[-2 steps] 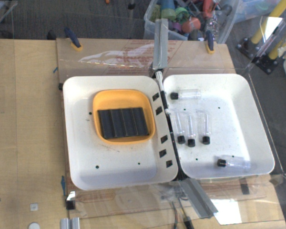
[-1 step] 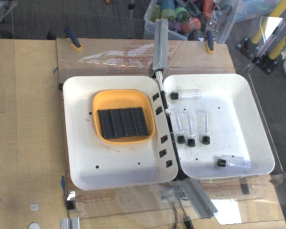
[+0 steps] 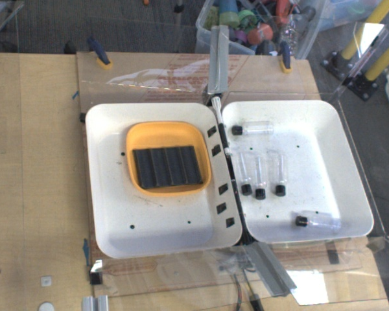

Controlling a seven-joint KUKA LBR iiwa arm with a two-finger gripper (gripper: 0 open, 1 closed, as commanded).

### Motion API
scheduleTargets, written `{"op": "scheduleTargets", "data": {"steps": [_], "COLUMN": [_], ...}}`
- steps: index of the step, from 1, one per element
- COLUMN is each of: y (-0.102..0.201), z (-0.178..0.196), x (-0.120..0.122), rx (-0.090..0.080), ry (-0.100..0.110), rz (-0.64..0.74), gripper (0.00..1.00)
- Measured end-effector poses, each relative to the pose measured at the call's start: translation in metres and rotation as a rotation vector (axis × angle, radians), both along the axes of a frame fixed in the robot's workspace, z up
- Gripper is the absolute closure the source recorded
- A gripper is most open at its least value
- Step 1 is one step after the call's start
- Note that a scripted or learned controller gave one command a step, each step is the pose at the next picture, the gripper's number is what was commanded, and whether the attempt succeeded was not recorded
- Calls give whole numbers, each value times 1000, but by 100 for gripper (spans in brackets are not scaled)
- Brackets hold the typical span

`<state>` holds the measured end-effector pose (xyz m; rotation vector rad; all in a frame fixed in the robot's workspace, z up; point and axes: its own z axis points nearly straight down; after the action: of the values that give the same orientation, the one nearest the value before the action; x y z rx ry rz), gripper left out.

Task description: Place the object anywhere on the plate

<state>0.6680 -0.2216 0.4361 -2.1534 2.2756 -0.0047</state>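
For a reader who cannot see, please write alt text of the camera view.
Two white bins sit side by side: the left bin holds an orange plate bearing a black ribbed block, the right bin holds five clear black-capped vials.

The arm's pose and state cannot be told here.

You've got an orange-yellow plate (image 3: 168,135) carrying a black ribbed block (image 3: 167,167) in the white left bin (image 3: 110,212). Right bin (image 3: 337,173), also white, shows clear tubes (image 3: 259,170), seemingly black-capped. Desk (image 3: 32,173) is tan.
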Motion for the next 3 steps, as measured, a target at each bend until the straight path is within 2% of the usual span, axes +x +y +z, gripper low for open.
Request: {"op": "scheduleTargets", "data": {"steps": [3], "y": [8], "z": [-1], "x": [0], "rx": [-6], "ry": [0], "rz": [1086], "gripper": [100]}}
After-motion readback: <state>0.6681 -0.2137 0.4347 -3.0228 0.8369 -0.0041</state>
